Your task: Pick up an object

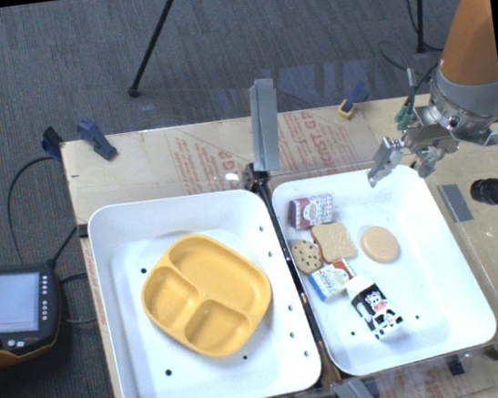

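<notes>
Two-finger metal gripper (404,160) above far right corner of right shallow white bin (448,303), fingers spread, nothing between them. In that bin: round tan cookie (380,244), tan toast slice (333,242), chocolate-chip cookie (307,255), possibly a brown carton (312,210), cow-print carton (376,308). Yellow divided plastic tray (207,293) in left white bin (118,249).

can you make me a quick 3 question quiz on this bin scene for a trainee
1. True or false: the yellow tray lies in the left bin.
2. Which sits nearest the right bin's front edge? A) round cookie B) cow-print carton C) toast slice
3. Fill in: the hand hovers over the right bin's far ____ corner.

Key: 1 true; 2 B; 3 right
</notes>
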Motion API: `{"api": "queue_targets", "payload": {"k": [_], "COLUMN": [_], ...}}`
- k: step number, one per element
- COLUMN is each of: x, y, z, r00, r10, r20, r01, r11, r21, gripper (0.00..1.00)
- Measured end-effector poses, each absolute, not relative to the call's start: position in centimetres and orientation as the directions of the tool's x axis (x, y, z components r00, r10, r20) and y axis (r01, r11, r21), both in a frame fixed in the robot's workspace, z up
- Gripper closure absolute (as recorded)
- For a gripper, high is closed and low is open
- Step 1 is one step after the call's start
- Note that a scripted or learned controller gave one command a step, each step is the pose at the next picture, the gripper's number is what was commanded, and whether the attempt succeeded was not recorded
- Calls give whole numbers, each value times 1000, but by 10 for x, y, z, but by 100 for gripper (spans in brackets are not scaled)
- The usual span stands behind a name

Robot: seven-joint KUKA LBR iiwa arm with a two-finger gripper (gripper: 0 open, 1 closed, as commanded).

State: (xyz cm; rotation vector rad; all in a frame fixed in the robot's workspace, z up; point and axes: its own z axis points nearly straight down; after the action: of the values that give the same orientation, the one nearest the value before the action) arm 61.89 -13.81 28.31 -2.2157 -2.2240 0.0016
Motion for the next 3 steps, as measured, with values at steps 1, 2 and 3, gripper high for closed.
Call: {"api": "queue_targets", "payload": {"k": [1, 2, 3], "x": [606, 561, 474], "y": [-131, -155, -140], "z": [153, 84, 86], "r00": [-37, 12, 104], "r10": [999, 1000, 995], "r20": [4, 2, 3], "r01": [999, 1000, 995], "r11": [38, -12, -104], "r21": [-16, -10, -9], "gripper": [0, 0, 0]}}
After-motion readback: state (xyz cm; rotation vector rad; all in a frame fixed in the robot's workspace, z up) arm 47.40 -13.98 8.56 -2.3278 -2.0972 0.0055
